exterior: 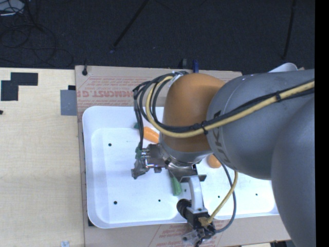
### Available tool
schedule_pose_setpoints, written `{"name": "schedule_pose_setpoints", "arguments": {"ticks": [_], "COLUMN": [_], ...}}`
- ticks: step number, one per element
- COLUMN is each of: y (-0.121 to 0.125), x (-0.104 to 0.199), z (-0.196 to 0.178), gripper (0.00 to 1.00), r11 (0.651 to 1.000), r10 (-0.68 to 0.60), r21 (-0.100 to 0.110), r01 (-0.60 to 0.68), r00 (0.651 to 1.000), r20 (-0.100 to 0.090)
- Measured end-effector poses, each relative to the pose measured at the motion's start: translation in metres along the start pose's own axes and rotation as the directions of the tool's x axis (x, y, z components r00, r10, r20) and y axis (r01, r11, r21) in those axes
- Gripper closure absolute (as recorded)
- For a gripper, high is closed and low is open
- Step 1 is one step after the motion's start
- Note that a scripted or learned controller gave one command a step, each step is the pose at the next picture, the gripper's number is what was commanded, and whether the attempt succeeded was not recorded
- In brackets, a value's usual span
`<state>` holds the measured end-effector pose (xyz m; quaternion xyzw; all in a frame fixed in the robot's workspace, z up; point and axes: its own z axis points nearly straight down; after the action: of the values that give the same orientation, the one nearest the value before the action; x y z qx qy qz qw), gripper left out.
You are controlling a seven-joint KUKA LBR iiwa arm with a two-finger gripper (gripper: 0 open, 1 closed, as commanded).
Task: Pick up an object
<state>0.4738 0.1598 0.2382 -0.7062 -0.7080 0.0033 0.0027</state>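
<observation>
The bin floor (121, 189) lies open left of the gripper (140, 170). An orange object (151, 134) sits just behind it, a green object (176, 185) to its right.

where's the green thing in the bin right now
In the camera view, the green object lies on the floor of the white bin, toward its near edge, just below the arm's orange band and partly hidden by the wrist.

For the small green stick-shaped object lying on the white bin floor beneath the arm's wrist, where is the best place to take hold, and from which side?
Probably at the exposed lower end of the small green stick-shaped object, coming from above with the fingers across its narrow width. It lies flat on the white bin, running roughly up and down in the view, and its upper end is hidden under the wrist. The end effector sits to its left.
</observation>
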Motion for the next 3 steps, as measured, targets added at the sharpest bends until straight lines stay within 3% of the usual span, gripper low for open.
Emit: {"name": "schedule_pose_setpoints", "arguments": {"ticks": [1, 2, 3], "y": [0.001, 0.001, 0.009], "x": [-0.037, -0.035, -0.074], "z": [-0.103, -0.11, -0.216], "gripper": [0.0, 1.0, 1.0], "r11": [1.0, 1.0, 1.0], "r10": [0.002, -0.005, 0.004], "r21": [-0.008, -0.002, -0.017], "r01": [-0.002, 0.005, -0.004], "r00": [1.0, 1.0, 1.0], "r20": [0.001, 0.002, -0.002]}}
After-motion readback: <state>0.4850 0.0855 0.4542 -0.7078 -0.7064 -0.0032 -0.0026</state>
